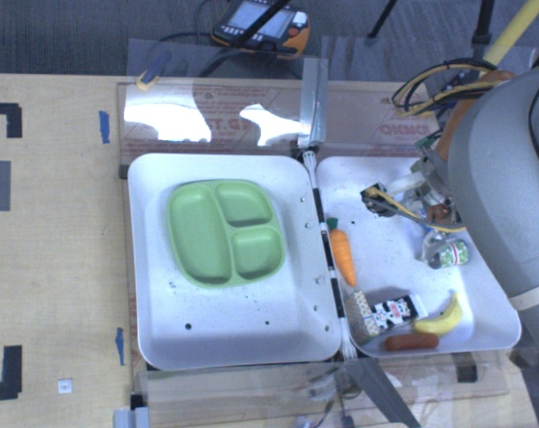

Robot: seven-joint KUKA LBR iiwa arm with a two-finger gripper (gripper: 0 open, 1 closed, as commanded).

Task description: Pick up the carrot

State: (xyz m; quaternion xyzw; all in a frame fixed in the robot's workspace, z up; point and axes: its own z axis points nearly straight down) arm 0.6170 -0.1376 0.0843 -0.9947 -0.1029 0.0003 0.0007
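The carrot (pixel 342 253) is seen lying flat in the right bin (pixel 389 261), close against the wall shared with the left bin (pixel 153 292), its green tip turned toward the far side. Nothing is touching it.

The hand (pixel 432 210) is found over the far right part of the same bin. The carrot therefore lies well apart from it, to its left in the view and somewhat nearer the camera. How far the hand is open cannot be told, and nothing is shown to be held.

The step in hand is judged to be the approach, with the grasp not yet made. Next, a move toward the dividing wall is called for, then a descent aligned across the carrot's narrow width. A small can (pixel 448 254) lies just camera-side of the hand, and a banana (pixel 445 315) nearer still.
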